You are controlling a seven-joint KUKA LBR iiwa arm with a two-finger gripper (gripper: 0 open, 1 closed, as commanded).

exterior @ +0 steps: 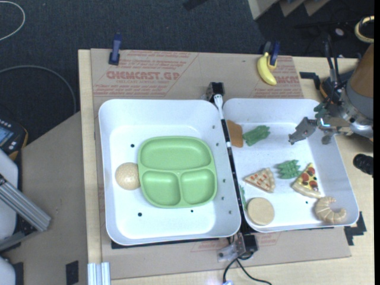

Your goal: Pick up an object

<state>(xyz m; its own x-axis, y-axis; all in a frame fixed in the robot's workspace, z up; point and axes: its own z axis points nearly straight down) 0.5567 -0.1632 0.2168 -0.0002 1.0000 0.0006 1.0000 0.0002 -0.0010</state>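
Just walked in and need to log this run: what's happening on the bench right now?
A grey robot arm reaches in from the right, its gripper open above the right bin, holding nothing. That bin holds toy food: two pizza slices, a croissant, a round cookie and green pieces. The left bin holds a green divided plate with a tan ball beside it. A toy banana lies outside the bins.

Arm [362, 94] came in at the right edge. Casing looked grey, rounded, with a brownish-orange patch higher up toward the edge. Wrist end showed pale silver metal with a small blue-lit spot. Thin dark cables [332, 70] ran up alongside it. Gripper [313, 133] was dark grey metal: two slim fingers [300, 133], angular, matte, no markings legible. Finer details such as screws too small to make out.
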